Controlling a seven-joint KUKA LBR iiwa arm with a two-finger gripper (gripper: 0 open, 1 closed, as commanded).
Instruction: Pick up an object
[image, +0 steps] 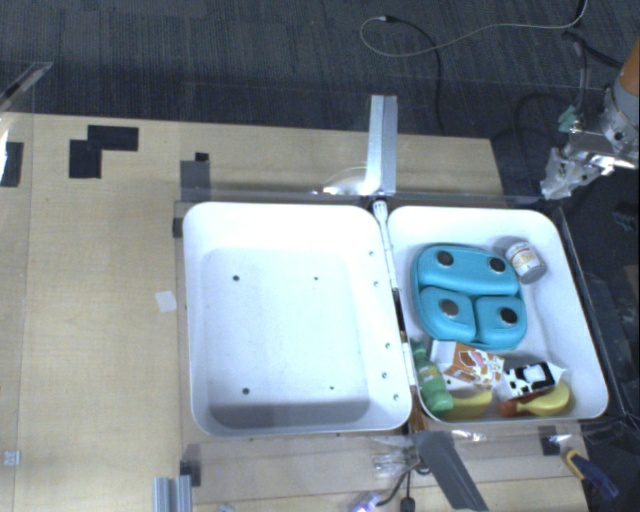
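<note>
Several small things crowd the right-hand shallow white plastic bin (570, 290), any of them a candidate for picking. Largest is a turquoise moulded plastic tray with four dimpled lobes (468, 294), lying flat at the bin's centre; it looks rigid, light and smooth, probably too broad for two fingers except at a rim. Just beside its upper right corner lies a small silver can on its side (522, 259), likely stiff but prone to roll. Along the near wall sit a green bottle-like piece (430, 384), an orange-and-white printed packet (472, 366), a black-and-white toy figure (528, 377) and a yellow banana-shaped toy (550, 401), packed touching; these seem light and narrow enough to pinch. The left-hand white bin (205, 300) adjoins it. The gripper (572, 172) hangs beyond the bin's far right corner, well apart from everything; whether its fingers are open or closed cannot be told.
</note>
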